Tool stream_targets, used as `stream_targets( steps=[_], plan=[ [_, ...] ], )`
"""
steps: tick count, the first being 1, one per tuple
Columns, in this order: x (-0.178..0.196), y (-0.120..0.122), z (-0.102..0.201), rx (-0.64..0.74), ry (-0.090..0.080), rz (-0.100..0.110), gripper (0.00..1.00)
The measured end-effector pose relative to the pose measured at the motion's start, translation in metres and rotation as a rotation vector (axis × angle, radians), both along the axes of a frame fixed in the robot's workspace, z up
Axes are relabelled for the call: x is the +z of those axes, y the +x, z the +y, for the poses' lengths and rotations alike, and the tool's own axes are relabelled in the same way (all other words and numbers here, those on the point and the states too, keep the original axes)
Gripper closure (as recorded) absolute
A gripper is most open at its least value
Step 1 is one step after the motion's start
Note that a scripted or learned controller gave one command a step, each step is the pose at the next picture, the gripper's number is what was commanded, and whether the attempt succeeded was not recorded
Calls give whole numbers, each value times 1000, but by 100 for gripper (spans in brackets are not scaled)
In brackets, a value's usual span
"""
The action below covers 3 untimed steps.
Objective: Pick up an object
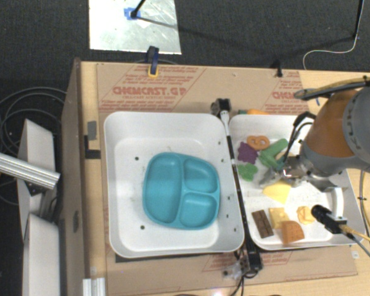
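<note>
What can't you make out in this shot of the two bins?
Camera view:
- End effector: blurred, under the arm's wrist; open or shut, unclear.
- Green toy: partly covered by the wrist.
- Right bin: the arm hides its far right corner.
- Arm: cut off by the right edge.

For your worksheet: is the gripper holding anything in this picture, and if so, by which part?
It cannot be told. The gripper is low in the right bin among the toys, beside a yellow piece, but no item visibly sits between it.

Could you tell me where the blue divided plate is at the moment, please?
The blue divided plate lies flat in the middle of the left white bin in the camera view, across the divider from the right bin with the small food items.
</note>
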<state>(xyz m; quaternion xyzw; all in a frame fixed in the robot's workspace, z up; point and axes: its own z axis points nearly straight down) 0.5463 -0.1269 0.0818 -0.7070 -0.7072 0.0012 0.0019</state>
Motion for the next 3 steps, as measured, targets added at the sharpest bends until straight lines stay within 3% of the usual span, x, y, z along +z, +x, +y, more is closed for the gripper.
stream_targets(
  steps=[1, 2, 3],
  plan=[
    [2, -20, -2, 0, -1, -3, 0],
    [13, -18, -2, 2, -1, -7, 100],
    [13, -18, -2, 2, -1, -7, 0]
  ],
)
